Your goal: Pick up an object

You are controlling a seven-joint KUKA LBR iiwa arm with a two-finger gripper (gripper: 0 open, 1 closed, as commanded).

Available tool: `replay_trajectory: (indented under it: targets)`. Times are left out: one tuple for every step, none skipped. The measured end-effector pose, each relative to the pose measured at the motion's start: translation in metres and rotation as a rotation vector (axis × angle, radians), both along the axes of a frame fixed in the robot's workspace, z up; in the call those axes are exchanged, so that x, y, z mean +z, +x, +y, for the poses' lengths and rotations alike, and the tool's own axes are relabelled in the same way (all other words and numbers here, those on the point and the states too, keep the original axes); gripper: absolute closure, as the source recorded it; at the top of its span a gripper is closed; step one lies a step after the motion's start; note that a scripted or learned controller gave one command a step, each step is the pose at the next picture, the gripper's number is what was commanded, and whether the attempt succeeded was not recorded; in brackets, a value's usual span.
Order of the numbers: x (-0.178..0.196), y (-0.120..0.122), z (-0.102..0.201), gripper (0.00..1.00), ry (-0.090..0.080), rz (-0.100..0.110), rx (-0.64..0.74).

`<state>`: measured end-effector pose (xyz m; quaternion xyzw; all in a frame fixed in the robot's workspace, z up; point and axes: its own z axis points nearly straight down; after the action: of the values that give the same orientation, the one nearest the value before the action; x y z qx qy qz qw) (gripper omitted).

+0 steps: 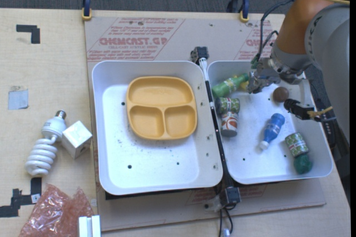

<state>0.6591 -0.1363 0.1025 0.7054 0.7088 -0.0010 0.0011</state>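
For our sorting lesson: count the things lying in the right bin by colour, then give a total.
Green: 3 – bottle, can, bottle
Blue: 1 – bottle
Brown: 1 – ball
White and red: 1 – can
Total: 6

A matt yellow plastic divided tray [162, 106] lay in a glossy, smooth white plastic bin [111, 174]; a blue plastic bottle [271, 129] looked shiny.

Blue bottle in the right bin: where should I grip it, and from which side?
Probably the blue bottle across its wide blue body, coming straight down from above. It lies flat and tilted, white cap end toward the bin's near edge, with bare floor on both long sides, so fingers can straddle it crosswise.
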Motion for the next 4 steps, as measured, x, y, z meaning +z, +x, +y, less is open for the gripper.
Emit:
replay_trajectory:
  targets:
    - [0.0, 0.0, 0.0, 0.0, -0.001, 0.001, 0.0]
    - [0.009, -0.001, -0.001, 1.0, 0.001, 0.01, 0.002]
    - [0.009, -0.001, -0.001, 0.0, 0.001, 0.01, 0.002]
    - [0.02, -0.001, -0.001, 1.0, -0.001, 0.008, 0.003]
